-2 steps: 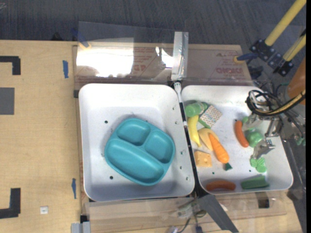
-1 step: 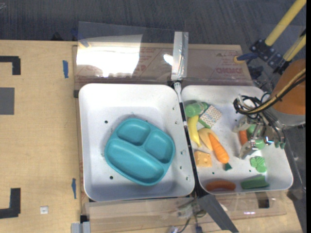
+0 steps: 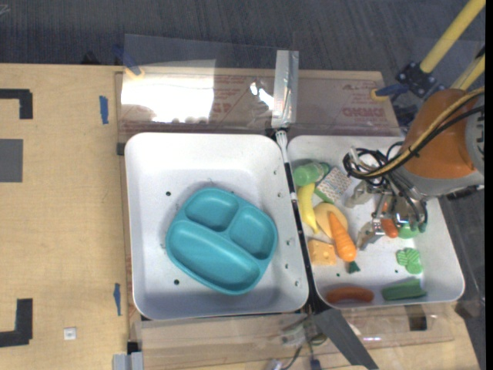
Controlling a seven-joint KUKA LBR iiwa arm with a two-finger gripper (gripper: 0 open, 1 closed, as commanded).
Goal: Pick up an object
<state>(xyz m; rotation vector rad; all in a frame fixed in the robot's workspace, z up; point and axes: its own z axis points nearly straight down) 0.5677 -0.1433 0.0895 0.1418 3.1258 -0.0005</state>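
progress: nothing lifted yet, as far as I can judge; every item looks to be lying on a bin floor. Approach done, grasp and lift left.
left bin (image 3: 146, 160): holds one teal divided plate (image 3: 222, 239), three compartments, nothing in them.
right bin (image 3: 447, 264): toy food. Along the left wall, a green piece (image 3: 305, 173), banana (image 3: 306, 206), carrot (image 3: 341, 237), and a yellow-orange chunk (image 3: 323, 253). Near the front edge, a red-brown sausage (image 3: 350, 294) and a dark green piece (image 3: 403, 290). A small light green piece (image 3: 410, 260) sits just above that.
my end effector (image 3: 381, 226): low over the right bin's middle, just right of the carrot.
grip state: can't tell from this angle.
likely target: carrot, closest; a guess.
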